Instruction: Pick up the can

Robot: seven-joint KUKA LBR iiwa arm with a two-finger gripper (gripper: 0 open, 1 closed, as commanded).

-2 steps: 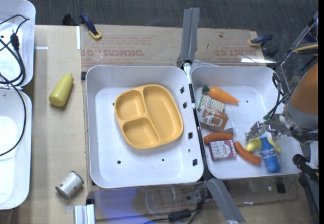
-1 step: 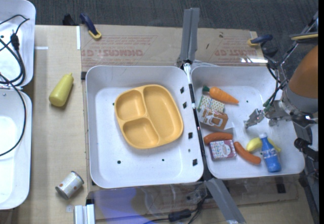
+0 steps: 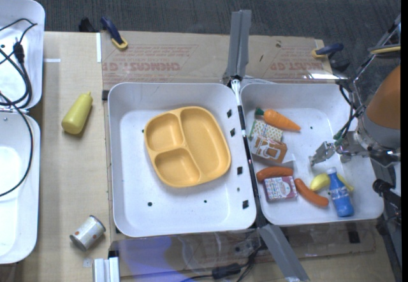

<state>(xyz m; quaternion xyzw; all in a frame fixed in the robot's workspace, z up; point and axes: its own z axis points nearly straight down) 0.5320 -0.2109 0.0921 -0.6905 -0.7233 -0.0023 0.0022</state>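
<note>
The can (image 3: 87, 231) is silver with a red-marked label. It lies on its side on the bench, outside the bins, just off the front left corner of the left bin (image 3: 121, 166). My gripper (image 3: 322, 154) hangs over the right bin (image 3: 319, 108), far to the right of the can. It is open, with nothing between its fingers. The grey arm with its orange band (image 3: 386, 102) comes in from the right edge.
A yellow divided plate (image 3: 187, 145) fills the left bin's middle. The right bin holds a carrot (image 3: 278, 119), a snack box (image 3: 268, 145), two sausages (image 3: 274, 173), a small red pack (image 3: 280, 189), a lemon (image 3: 319, 181) and a blue bottle (image 3: 340, 194). A yellow squeeze bottle (image 3: 77, 113) lies on the bench at left.
</note>
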